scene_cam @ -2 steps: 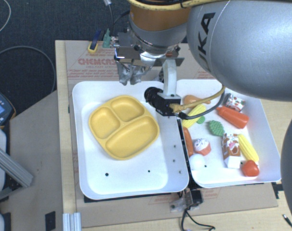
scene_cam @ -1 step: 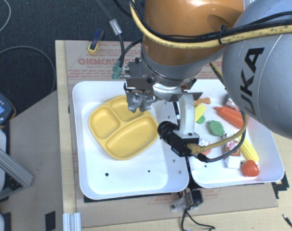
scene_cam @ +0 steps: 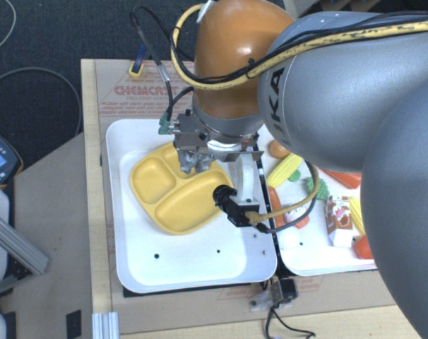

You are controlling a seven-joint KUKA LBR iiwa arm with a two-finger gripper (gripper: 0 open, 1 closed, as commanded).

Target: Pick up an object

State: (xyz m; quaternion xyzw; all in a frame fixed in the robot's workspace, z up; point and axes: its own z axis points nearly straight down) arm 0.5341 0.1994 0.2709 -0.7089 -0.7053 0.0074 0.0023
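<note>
Bins of shallow white plastic sit side by side on a cardboard-topped bench [scene_cam: 101,189], the left bin [scene_cam: 193,263] near the middle of the camera view and the right bin [scene_cam: 320,260] partly hidden under the large grey arm [scene_cam: 355,97] that reaches in from the right. A yellow plastic divided tray [scene_cam: 168,193] with several compartments lies tilted in the upper half of the left bin. The arm's orange band [scene_cam: 232,41] hangs above that bin, and below it the two-finger gripper [scene_cam: 193,162] comes down over the tray's upper right edge, just at or touching its rim; whether its fingers are spread or closed cannot be told from here, since the wrist blocks them.

In the right bin lie a yellow toy corn cob [scene_cam: 283,169], an orange toy carrot [scene_cam: 339,178], a small green toy piece [scene_cam: 311,186] and a white and brown carton [scene_cam: 339,221], all close together. A black cable connector [scene_cam: 228,205] hangs from the wrist over the divider between the two bins.
</note>
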